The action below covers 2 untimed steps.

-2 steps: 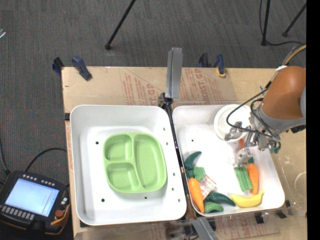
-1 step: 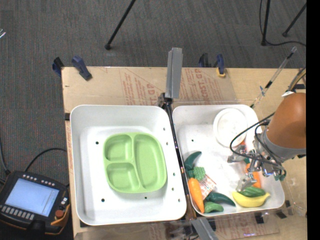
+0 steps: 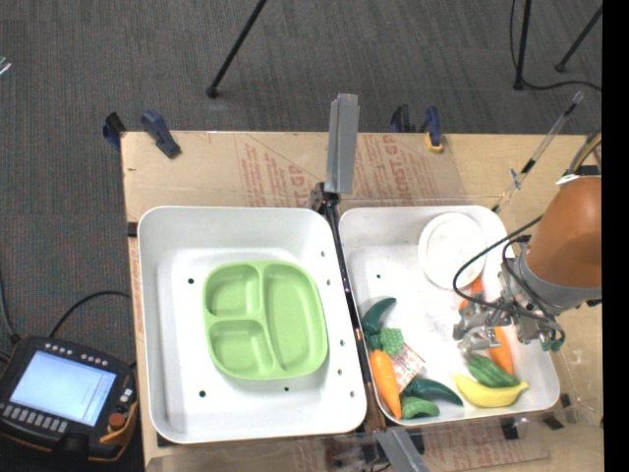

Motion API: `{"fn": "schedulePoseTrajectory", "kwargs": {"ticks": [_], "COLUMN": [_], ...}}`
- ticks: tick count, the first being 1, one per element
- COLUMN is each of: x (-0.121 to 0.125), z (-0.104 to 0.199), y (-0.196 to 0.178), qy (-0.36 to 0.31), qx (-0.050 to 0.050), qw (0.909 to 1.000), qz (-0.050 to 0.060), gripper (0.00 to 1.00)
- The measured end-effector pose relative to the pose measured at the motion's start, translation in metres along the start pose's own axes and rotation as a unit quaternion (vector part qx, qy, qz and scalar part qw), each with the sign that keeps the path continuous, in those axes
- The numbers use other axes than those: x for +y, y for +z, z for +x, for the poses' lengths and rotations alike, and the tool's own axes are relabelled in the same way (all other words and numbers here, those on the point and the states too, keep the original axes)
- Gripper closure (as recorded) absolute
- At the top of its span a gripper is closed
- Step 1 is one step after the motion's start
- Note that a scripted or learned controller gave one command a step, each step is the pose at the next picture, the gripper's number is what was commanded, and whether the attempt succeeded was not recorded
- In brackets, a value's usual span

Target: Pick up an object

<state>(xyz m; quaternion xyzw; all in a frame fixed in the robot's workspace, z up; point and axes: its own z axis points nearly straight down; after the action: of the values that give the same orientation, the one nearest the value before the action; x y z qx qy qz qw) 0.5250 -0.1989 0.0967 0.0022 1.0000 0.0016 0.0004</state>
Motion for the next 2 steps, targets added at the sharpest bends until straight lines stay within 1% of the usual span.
{"fn": "schedulePoseTrajectory", "kwargs": {"ticks": [1,2], "x": [0.0518,0.0518], "z": [0.0492,0.0484], "y": [0.0104,0.0100], "qy": [-0.112,-0.112], "qx": [0.001,0.000], "qw": [0.9937,0.9937], "qz": [0.000,0.001], "gripper": [1.00,0.00]}}
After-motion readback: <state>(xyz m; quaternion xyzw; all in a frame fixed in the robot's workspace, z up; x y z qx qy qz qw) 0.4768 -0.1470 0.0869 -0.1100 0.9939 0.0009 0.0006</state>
